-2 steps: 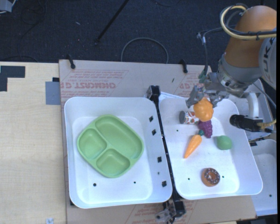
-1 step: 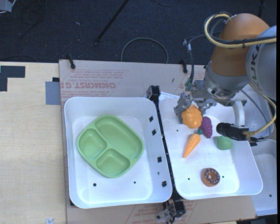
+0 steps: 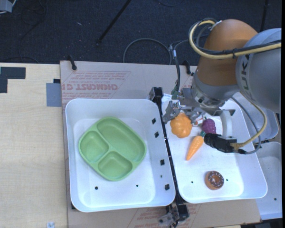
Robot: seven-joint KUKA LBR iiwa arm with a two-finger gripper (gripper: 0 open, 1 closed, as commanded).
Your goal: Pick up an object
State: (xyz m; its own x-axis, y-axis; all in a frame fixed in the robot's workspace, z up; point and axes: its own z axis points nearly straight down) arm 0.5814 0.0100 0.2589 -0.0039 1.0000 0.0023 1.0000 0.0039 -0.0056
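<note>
In the right bin [image 3: 247, 184] lie an orange pumpkin-like toy [image 3: 181, 126], a purple grape-like toy [image 3: 208, 125], an orange carrot [image 3: 194, 147] and a brown sprinkled donut [image 3: 214, 180]. My gripper [image 3: 187, 112] hangs over the far end of this bin, just above the orange toy and left of the purple one. The wrist hides how its fingers stand, and nothing shows between them.
The left bin [image 3: 80, 184] holds a green divided plate [image 3: 112, 147]. A raised divider [image 3: 162, 146] with black clips separates the two bins. Bare floor shows in the right bin between the carrot and the donut.
</note>
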